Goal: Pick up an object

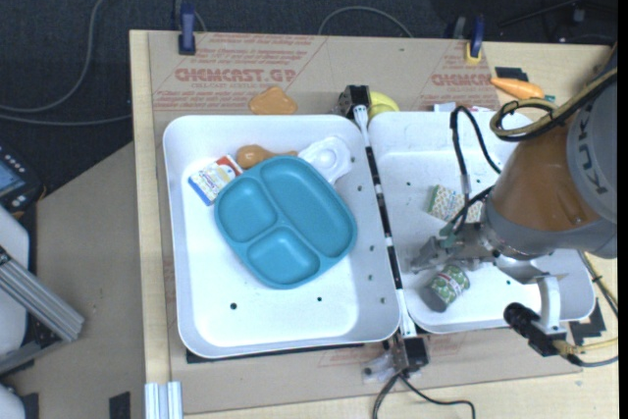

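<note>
Two shallow white bins sit side by side on the bench. The left bin point(196, 309) holds a blue divided plate point(285, 221) with three compartments, lying flat near the middle. At the plate's upper left edge lies a small white packet with red and blue print point(213, 179). Just above the plate rests a small orange-brown piece point(253, 155), and at its upper right a white plastic piece point(329, 156) touches the plate's rim.

The right bin point(412, 137) holds a small patterned packet point(444, 202) near its middle and a small round can with a green and white label point(447, 288), lying on its side near the bin's front edge. The gripper point(444, 250) hangs low in this bin, between the packet and the can, just above the can. Whether its fingers are apart or together cannot be told; nothing is visibly held between them.

Behind the bins, on the bench, lie an orange piece point(273, 100) and a yellow object point(381, 103).
</note>
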